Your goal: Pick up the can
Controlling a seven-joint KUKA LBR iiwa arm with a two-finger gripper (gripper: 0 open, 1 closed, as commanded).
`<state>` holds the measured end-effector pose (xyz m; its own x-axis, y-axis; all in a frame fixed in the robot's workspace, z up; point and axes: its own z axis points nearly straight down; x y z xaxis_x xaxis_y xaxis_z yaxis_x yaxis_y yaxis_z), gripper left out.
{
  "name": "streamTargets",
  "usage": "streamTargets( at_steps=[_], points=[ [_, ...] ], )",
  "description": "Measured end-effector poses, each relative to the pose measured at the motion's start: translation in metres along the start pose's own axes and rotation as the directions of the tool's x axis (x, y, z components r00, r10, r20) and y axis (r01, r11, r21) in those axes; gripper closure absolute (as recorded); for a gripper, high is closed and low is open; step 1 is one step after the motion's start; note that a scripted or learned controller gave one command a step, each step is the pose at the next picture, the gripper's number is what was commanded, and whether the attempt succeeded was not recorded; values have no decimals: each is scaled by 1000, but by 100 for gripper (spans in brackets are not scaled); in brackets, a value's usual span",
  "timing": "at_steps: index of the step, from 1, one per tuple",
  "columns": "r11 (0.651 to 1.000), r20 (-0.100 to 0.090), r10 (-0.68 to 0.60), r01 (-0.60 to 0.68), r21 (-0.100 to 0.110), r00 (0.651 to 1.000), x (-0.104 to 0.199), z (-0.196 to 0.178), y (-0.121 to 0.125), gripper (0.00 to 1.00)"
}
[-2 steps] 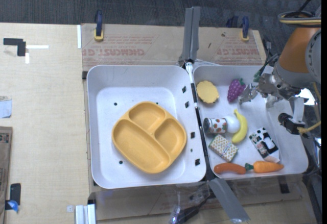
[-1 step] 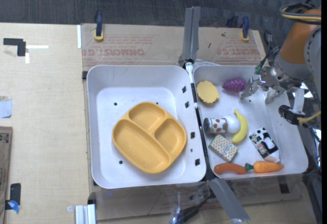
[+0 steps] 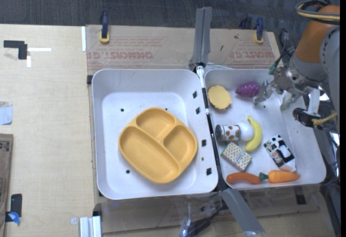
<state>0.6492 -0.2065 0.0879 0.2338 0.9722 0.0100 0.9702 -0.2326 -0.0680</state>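
Even, bright overhead light, no hard shadows. White bins [image 3: 102,139] near blown out, w/ mild glare on rims. Yellow plate [image 3: 158,145] casts a faint soft shadow. Dark floor at top is dim. Pic is low-res, slightly soft; small items lack detail.

- The small can with a white, red-spotted label [image 3: 229,132] lies on its side in the right white bin [image 3: 308,139], its left end close to the dividing wall.
- A yellow banana [image 3: 254,134] touches its right end; a white rounded object [image 3: 246,131] sits between them.
- A tan patterned box [image 3: 237,156] lies just below the can.
- A flat yellow round cookie-like piece [image 3: 220,97] lies above it, with bare floor between.
- Two orange carrots [image 3: 243,178] and a black-and-white block [image 3: 279,150] crowd the lower right.
- The two-finger gripper [image 3: 277,96] hangs over open floor beside a purple grape cluster [image 3: 248,89].
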Motion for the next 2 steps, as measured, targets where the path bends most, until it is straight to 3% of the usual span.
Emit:
streamTargets(
  at_steps=[1,2],
  points=[
    [997,2,42,-41,-59,999,-1,-25,8,0],
    [997,3,41,-41,-63,999,-1,-26,9,0]
  ],
)
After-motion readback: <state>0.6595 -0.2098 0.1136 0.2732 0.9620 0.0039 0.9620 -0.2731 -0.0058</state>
